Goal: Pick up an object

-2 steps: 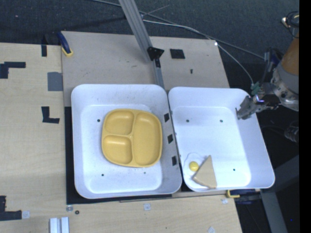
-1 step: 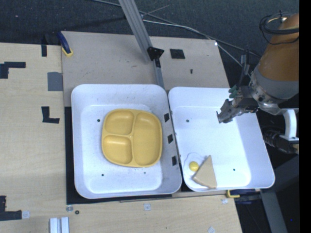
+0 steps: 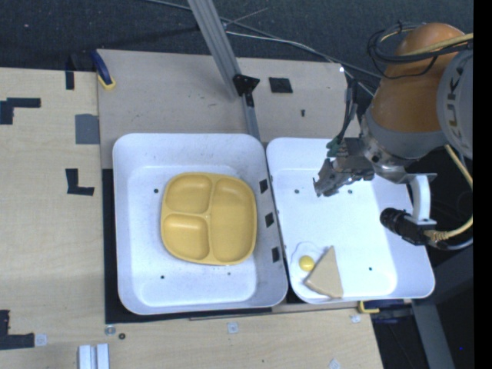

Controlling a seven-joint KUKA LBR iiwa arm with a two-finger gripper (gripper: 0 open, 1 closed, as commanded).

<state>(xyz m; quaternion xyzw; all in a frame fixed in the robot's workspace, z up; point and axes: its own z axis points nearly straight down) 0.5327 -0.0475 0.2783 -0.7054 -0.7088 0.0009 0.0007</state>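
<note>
A yellow divided plate (image 3: 208, 218) lies in the left bin (image 3: 131, 206). In the right bin (image 3: 384, 237), near its front left corner, sit a small yellow ball (image 3: 307, 264) and a tan wedge like a sandwich slice (image 3: 326, 274), touching or almost touching each other. My gripper (image 3: 327, 185) hangs over the upper middle of the right bin, well behind those two objects. I see nothing between its fingers. The view is too dark and small there to show how the fingers stand.
The grey arm with its orange band (image 3: 419, 68) comes in from the upper right. A black cable connector (image 3: 403, 225) hangs over the right bin's right side. A metal pole (image 3: 219, 37) slants across the back of the bench.
</note>
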